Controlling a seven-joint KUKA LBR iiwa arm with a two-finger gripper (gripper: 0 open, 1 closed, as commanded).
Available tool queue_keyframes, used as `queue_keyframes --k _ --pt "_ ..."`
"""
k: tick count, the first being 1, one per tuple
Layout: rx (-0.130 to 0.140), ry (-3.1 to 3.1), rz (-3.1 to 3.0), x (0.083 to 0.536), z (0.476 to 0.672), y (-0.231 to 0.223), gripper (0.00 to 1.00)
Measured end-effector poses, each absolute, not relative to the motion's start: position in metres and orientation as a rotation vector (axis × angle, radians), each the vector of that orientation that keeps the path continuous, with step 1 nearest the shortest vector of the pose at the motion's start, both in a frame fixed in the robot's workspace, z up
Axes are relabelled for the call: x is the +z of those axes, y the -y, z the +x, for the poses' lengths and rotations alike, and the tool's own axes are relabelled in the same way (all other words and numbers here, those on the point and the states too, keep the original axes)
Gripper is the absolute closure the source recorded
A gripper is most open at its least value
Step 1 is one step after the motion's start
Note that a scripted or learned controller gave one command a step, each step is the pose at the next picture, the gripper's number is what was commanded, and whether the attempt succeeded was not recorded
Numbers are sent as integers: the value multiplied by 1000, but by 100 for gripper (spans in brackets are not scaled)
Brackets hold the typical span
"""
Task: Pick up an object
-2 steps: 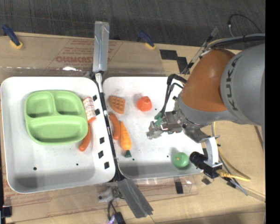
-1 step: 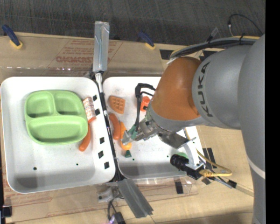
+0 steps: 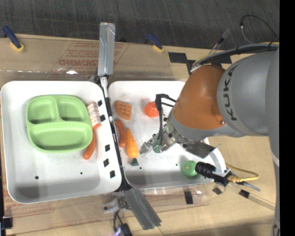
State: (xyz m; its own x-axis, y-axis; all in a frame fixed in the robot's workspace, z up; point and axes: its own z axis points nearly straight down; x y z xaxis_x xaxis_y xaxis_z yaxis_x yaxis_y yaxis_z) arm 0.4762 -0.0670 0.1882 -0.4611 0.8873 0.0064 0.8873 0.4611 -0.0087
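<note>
My gripper [image 3: 150, 147] hangs low over the middle of the right bin [image 3: 152, 178], just right of an orange carrot [image 3: 132, 145]. Its metal fingers look spread apart with nothing visible between them. A brown sausage [image 3: 121, 133] lies alongside the carrot on its left. A tan waffle [image 3: 123, 110] sits toward the bin's back left, and an orange-red round fruit [image 3: 151, 109] lies to its right. A green round object [image 3: 188, 168] rests near the bin's front right, partly under my wrist.
The left bin [image 3: 19, 181] holds a green divided tray [image 3: 59, 123], a small labelled packet [image 3: 94, 114] and an orange sausage-shaped piece [image 3: 90, 149] by its right wall. The arm's bulk covers the right bin's far right side.
</note>
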Motion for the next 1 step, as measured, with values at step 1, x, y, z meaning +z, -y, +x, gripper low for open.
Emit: queue_keyframes --k 1 --pt "6 2677 -1626 188 476 67 0"
